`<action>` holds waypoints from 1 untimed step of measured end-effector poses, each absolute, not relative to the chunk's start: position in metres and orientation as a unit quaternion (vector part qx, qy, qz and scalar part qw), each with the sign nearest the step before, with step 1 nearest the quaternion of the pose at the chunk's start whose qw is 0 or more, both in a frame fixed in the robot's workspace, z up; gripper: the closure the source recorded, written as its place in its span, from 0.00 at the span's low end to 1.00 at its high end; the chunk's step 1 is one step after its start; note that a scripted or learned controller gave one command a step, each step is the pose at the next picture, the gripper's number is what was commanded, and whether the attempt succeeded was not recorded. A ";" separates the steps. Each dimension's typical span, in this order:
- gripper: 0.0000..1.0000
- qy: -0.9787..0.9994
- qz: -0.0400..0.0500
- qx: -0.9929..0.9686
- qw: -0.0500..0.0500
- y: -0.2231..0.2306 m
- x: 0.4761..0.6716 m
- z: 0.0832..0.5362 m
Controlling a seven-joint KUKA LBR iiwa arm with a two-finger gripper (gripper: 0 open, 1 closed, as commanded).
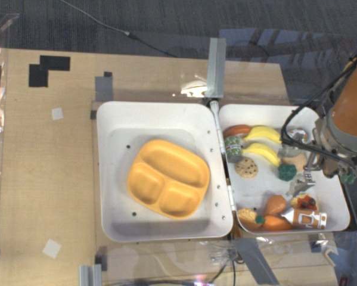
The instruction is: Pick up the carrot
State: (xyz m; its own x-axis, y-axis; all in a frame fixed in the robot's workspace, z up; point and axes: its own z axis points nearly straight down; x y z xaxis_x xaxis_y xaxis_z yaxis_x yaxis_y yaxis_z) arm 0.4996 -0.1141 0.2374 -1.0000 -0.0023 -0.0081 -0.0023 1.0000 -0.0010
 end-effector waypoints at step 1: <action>0.00 0.999 0.000 0.042 0.003 -0.114 0.496 0.118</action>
State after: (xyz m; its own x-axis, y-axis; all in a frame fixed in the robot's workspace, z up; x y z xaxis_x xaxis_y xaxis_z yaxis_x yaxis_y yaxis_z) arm 0.4956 -0.1141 0.1175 -0.9965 0.0837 -0.0064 0.0836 0.9965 0.0012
